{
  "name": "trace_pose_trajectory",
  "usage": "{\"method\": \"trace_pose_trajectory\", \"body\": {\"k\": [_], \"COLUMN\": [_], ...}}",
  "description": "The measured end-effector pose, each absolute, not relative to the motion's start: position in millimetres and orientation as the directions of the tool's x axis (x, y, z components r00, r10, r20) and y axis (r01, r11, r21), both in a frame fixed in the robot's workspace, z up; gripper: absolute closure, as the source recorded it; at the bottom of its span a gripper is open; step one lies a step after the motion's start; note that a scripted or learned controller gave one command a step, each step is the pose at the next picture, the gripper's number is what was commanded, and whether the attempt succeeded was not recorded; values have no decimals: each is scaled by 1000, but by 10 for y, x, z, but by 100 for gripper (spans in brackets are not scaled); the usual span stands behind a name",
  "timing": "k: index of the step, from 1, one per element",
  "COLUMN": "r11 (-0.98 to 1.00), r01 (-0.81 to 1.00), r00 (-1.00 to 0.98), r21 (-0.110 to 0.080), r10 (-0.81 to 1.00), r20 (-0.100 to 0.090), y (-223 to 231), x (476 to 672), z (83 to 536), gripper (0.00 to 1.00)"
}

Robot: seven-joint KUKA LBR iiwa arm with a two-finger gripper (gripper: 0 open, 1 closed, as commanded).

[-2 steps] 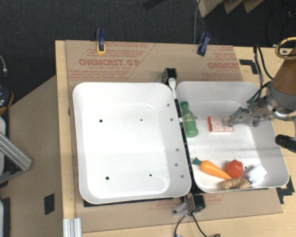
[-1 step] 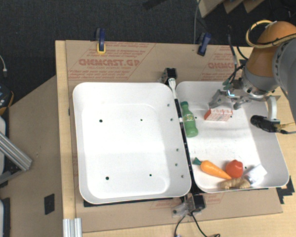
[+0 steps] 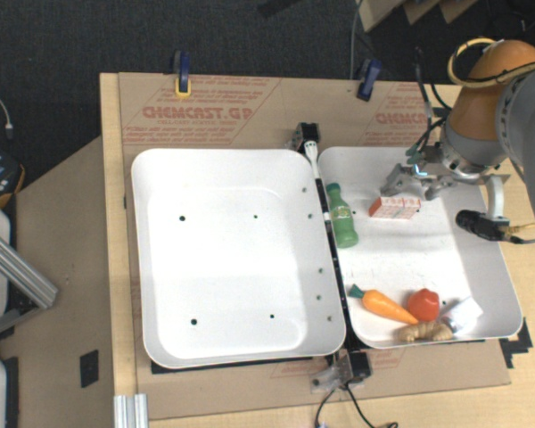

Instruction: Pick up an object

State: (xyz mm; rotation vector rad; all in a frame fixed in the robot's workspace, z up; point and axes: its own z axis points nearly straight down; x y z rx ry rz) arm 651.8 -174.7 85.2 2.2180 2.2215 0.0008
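My gripper (image 3: 412, 188) hangs over the far part of the right bin (image 3: 481, 266), open, with its fingers spread. A small red and white box (image 3: 395, 207) lies just in front of and below the fingertips, and nothing is held between them. A green bottle (image 3: 342, 215) lies along the right bin's left wall. At the near end of this bin lie a carrot (image 3: 385, 306), a red tomato-like piece (image 3: 423, 304), a ginger root (image 3: 425, 332) and a small white piece (image 3: 465, 314).
The left bin (image 3: 160, 239) stands beside the right one, their walls meeting at a black divider (image 3: 325, 230). Both rest on a cardboard sheet (image 3: 241, 105) held by blue clamps (image 3: 182, 69) at the far edge. The arm reaches in from the right.
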Motion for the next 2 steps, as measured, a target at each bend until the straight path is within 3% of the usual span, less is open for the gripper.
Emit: {"method": "trace_pose_trajectory", "body": {"k": [1, 2], "r11": [-1, 3], "r01": [1000, 1000], "r00": [1, -3], "r21": [2, 3], "r10": [1000, 1000], "r20": [11, 1], "y": [-2217, -2222], "x": [6183, 6190], "z": [862, 964], "gripper": [0, 100]}}
